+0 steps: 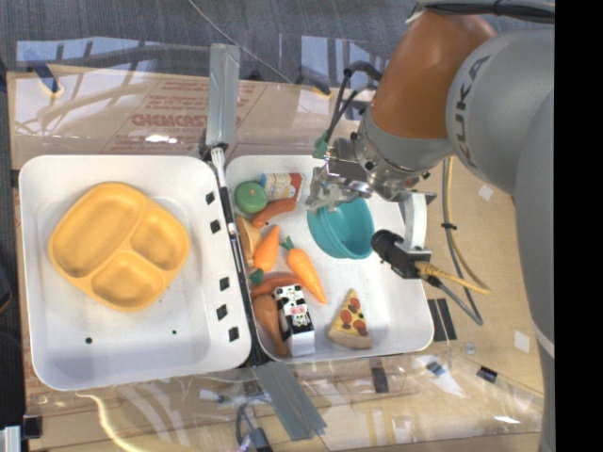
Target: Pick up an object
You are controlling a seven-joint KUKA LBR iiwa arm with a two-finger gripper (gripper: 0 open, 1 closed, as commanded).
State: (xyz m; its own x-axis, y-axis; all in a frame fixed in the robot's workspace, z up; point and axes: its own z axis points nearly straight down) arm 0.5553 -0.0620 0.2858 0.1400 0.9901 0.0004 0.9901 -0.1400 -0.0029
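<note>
My gripper hangs over the right bin, at the upper left rim of a teal bowl. The bowl lies tilted in the middle of that bin, its hollow facing the front right. The gripper touches or nearly touches its rim, and the wrist hides the contact. Other items in this bin: a green round toy, a small bottle, two carrots, a pizza slice and a cow-patterned carton.
The left bin holds a yellow divided plate. A metal divider bar runs back from between the bins. The arm's grey body and orange band cover the right bin's back right corner. A reddish sausage lies by the carton.
</note>
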